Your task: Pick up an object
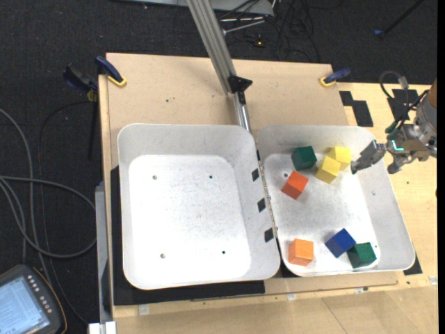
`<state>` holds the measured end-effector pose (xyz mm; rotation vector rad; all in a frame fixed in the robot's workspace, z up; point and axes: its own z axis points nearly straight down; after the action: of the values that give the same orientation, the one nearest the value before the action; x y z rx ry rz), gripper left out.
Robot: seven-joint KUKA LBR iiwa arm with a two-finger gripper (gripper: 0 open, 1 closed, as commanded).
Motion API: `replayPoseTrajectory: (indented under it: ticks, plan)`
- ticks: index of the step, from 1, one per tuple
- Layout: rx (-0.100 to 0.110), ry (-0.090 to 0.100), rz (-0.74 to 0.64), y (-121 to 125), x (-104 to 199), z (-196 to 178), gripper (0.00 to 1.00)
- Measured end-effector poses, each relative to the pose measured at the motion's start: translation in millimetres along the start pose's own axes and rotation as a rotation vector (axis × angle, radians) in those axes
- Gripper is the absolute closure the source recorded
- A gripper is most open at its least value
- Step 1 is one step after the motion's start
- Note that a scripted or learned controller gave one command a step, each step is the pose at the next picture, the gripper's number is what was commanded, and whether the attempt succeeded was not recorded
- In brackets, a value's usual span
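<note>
Gripper [382,158] fingers apart, empty, over right bin's [396,214] rim, yellow cubes [332,164] beside, tilted

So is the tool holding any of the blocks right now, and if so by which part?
Nothing is held. The tool sits at the right bin's upper right edge, close to the yellow blocks, with no block between its fingers.
</note>
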<state>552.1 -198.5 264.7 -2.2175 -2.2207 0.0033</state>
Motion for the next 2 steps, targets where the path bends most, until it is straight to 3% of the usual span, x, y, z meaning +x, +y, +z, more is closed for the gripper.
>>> replayPoseTrajectory:
  ticks: [1, 2]
  plan:
    - [-0.004, -0.001, 0.0, 1, 0, -2, 0.0]
    - [0.001, 0.0, 0.002, -1, 9, 47, 0.0]
